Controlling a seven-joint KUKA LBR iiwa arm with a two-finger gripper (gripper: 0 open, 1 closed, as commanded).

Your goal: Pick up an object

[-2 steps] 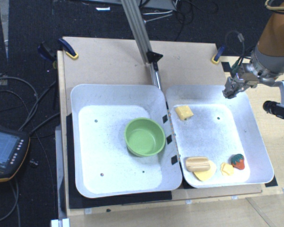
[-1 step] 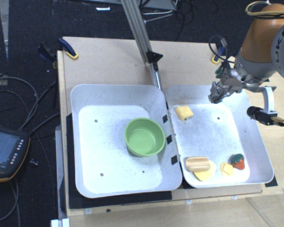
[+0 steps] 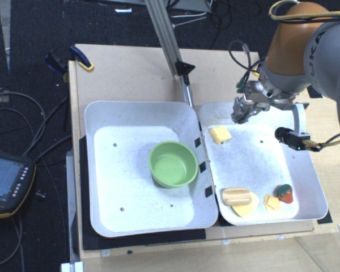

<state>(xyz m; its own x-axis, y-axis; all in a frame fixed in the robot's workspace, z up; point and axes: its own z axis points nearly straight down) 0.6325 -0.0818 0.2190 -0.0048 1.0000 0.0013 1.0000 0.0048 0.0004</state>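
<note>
Here, seen from above at a slant, the desk (image 3: 130,67) carries two shallow white bins side by side. The left bin (image 3: 110,208) holds one thing, a green bowl (image 3: 173,164), upright and a little right of the bin's middle, with bare floor on every side of it. The right bin (image 3: 309,177) holds four things: a pale yellow block (image 3: 220,135) near the far left corner, and along the near edge a tan hot-dog-like piece (image 3: 236,196) touching a yellow wedge (image 3: 245,208), then a small yellow chunk (image 3: 272,203) just beside a red strawberry-like toy (image 3: 284,193). The middle of this bin is open. The tool (image 3: 241,112) hangs over the bin's far edge, right of the yellow block and apart from it, with nothing visibly in it; whether it is released or clenched cannot be told. Around the desk lie dark carpet, loose cables, and a handheld control pendant (image 3: 5,183) at left.
</note>
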